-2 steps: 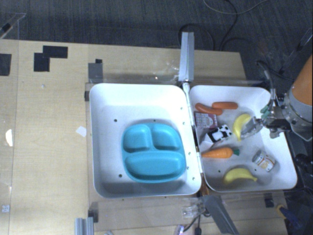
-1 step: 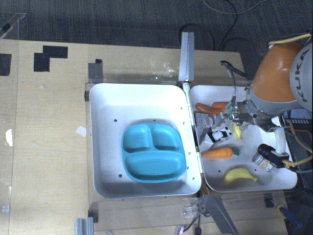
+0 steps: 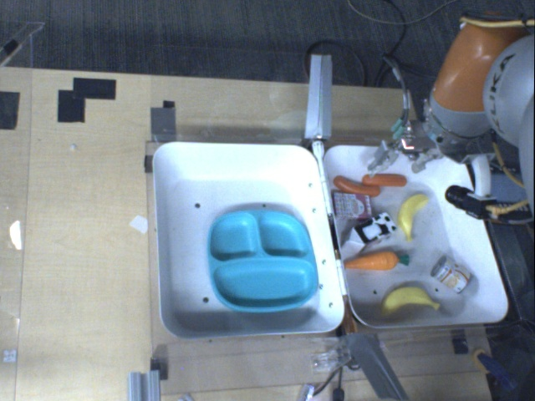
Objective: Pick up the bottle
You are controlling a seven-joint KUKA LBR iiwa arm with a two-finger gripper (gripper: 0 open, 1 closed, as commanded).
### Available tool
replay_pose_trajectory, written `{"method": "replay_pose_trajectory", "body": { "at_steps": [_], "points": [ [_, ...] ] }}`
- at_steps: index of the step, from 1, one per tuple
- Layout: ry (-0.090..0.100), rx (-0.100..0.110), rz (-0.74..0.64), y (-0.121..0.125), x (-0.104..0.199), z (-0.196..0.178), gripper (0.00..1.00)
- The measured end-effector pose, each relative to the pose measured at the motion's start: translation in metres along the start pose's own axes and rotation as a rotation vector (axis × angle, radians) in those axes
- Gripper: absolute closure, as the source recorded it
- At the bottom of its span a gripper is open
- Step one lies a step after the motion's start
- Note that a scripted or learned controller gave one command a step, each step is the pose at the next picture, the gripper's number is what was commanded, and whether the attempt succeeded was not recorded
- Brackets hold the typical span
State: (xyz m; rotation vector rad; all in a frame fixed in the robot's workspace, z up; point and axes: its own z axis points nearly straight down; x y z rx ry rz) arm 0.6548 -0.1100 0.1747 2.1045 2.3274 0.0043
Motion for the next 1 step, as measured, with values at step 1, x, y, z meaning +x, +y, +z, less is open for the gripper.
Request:
{"method": "replay_pose_trajectory", "body": {
  "at_steps": [1],
  "points": [
    [-0.001, -0.002, 0.236, -0.0214, -0.0655, 0.0877, 0.00]
  ]
}}
